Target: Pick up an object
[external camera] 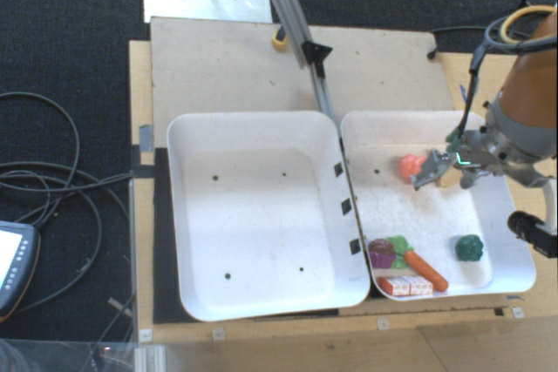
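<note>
At the near edge of the right white bin point(514, 279) lie a small red-and-white carton point(405, 286) and an orange toy carrot point(425, 271), long axis slanting toward the near right. The hand point(433, 172) hovers beside a pink-orange rounded toy point(411, 167); its opening cannot be told. Nothing appears lifted; the pick remains undone.

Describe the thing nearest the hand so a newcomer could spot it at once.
Look in the right bin, at its far half. Just left of the hand lies a small pink ball. It lies apart from the carrot and green lump nearer the front.
</note>
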Action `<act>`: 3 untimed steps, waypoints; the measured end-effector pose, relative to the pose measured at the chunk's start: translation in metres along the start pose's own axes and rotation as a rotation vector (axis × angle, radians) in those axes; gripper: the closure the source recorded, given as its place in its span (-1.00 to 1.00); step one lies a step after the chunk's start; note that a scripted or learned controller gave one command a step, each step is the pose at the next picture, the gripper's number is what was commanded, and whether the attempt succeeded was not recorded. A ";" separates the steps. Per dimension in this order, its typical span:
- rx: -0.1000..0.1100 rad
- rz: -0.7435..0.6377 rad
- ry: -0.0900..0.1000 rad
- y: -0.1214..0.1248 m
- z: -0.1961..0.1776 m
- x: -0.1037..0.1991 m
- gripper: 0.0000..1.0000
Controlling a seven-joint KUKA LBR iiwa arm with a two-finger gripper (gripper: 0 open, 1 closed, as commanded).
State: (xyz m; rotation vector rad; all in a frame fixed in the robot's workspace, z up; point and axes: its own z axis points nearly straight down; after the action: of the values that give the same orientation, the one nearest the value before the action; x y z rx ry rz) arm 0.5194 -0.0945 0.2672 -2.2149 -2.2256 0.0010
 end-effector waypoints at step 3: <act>0.002 0.004 0.000 0.005 0.109 -0.003 -1.00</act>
State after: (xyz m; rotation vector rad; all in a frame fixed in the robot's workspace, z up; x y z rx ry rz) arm 0.5243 -0.0973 0.1577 -2.2182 -2.2198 0.0029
